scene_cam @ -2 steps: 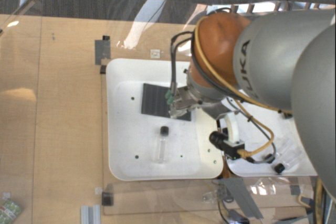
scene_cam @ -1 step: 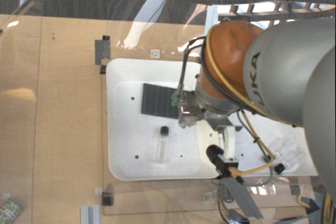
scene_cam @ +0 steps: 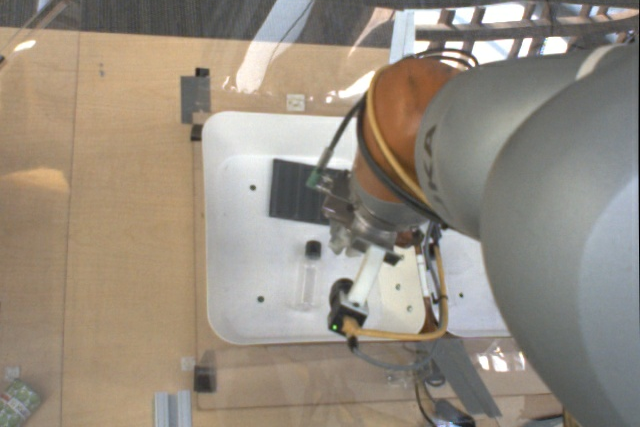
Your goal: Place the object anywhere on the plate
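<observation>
Gripper (scene_cam: 341,237) over the middle of the white bin (scene_cam: 225,245); its opening is hidden beneath the wrist and cannot be told. Clear, dark-capped vial (scene_cam: 306,283) lies just left of it, nearer than the dark rectangular plate (scene_cam: 292,189) and apart from it.

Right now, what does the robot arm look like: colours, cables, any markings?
The arm is bulky, with smooth, rounded light-grey links. Above the wrist sits a glossy orange band. A thin black cable curves along that band's side, and a yellow cable loops below the wrist. No markings are legible.
</observation>
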Motion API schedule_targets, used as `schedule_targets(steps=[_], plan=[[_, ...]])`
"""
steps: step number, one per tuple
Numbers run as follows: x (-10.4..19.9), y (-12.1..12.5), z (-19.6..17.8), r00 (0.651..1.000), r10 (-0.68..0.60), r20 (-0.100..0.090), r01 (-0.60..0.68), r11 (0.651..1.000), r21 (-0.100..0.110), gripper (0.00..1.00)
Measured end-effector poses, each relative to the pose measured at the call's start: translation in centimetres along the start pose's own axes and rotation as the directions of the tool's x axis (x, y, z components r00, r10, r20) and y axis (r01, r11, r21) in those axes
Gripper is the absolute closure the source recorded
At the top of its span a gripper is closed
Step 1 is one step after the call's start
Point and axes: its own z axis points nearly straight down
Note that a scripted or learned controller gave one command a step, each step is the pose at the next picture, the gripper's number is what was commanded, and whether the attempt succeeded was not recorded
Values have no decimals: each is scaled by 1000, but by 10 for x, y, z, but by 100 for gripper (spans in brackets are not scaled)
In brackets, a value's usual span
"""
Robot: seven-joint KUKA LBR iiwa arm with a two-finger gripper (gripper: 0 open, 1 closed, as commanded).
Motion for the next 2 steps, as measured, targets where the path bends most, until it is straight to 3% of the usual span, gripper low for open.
schedule_targets(steps=[1, 2], plan=[[57, -26, 78, 1000, -24, 1, 24, 1000, 1, 100], [6, -3, 82, 884, 467, 0, -467, 884, 1, 100]])
